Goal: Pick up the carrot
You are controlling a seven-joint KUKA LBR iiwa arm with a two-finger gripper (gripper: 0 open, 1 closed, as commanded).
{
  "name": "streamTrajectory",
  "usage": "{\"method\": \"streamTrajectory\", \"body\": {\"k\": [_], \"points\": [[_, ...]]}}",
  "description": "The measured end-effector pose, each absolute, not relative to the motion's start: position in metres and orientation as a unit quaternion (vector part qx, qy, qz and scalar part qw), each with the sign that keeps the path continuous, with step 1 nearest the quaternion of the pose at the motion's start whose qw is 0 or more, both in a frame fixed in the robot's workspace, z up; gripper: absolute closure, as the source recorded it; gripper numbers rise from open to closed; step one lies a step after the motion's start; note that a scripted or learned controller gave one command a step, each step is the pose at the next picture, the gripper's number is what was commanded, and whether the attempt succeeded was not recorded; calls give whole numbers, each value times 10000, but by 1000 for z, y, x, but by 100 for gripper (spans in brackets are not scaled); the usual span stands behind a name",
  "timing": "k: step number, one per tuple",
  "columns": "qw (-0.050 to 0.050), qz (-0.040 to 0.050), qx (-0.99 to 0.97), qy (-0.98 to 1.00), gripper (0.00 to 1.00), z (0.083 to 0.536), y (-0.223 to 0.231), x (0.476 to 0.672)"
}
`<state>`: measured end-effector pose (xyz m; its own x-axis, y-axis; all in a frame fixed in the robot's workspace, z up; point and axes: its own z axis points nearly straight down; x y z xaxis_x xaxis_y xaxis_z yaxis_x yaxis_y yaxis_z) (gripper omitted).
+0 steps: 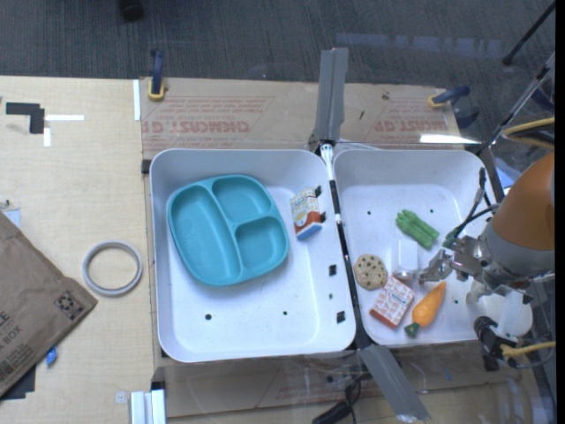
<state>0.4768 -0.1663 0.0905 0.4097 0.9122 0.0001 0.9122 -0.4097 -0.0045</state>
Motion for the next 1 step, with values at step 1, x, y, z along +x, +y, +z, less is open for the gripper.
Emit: {"method": "streamTrajectory", "body": {"k": [1], "points": [[6, 5, -7372, -6757, 0, 91, -197, 477]]}}
